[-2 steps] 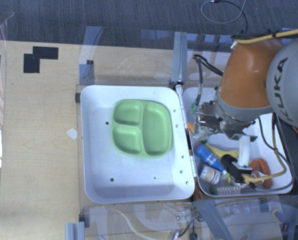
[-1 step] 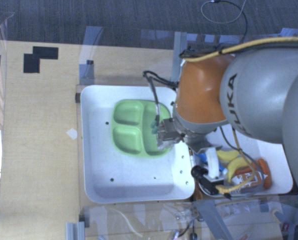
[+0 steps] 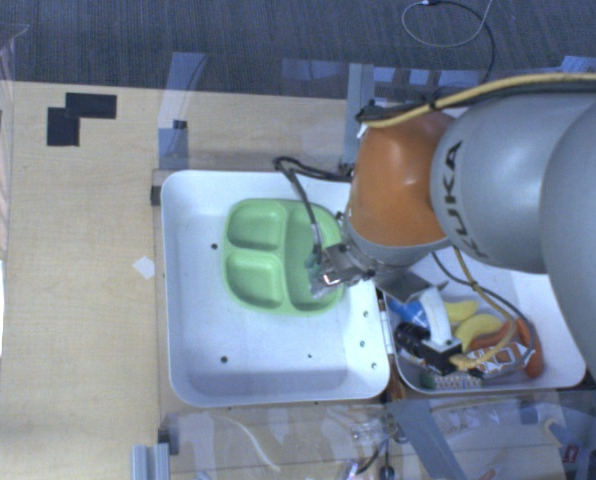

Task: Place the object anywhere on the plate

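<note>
Even, bright overhead light, with soft glare on the left white bin (image 3: 193,268) and the grey arm (image 3: 538,168), faint shadow beneath the arm, and mild overall softness from low resolution.

Floor (image 3: 228,13): dark blue-grey ribbed carpet, running across the top of the view.
Thin cable (image 3: 456,18): pale, looped on the carpet at upper right, trailing off toward the top edge.
Bench top (image 3: 78,298): light wood, pale grain, filling the left side and continuing under the bins.
Black marker (image 3: 78,118): stepped, blocky shape stuck flat on the wood near the upper-left corner.
Small white tag (image 3: 143,266): diamond-shaped, flat on the wood, left of the bins.
Clear panel (image 3: 3,98): transparent sheet along the left edge, catching faint glare.
Metal brackets (image 3: 175,118): grey, set at the bin corners.
Lighting: even, soft, overhead; weak shadows.
</note>
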Robot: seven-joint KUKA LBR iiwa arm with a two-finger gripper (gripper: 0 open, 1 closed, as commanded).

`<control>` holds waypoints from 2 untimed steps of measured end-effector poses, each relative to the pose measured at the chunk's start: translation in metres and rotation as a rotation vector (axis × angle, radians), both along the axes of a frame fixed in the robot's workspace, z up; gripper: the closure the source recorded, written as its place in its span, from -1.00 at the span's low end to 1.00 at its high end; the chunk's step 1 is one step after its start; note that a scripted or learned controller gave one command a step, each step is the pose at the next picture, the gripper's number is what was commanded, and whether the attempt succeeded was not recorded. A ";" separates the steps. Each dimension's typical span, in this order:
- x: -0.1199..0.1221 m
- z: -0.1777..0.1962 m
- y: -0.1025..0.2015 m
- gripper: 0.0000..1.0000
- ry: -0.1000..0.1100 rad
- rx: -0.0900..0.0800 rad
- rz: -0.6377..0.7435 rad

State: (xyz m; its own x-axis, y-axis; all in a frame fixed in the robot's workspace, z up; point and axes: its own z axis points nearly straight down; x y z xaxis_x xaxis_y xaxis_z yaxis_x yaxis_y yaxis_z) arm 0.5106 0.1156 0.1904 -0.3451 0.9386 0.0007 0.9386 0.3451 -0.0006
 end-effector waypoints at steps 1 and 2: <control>-0.022 0.014 -0.016 1.00 -0.002 0.001 0.378; 0.012 0.028 0.048 1.00 -0.003 0.001 0.448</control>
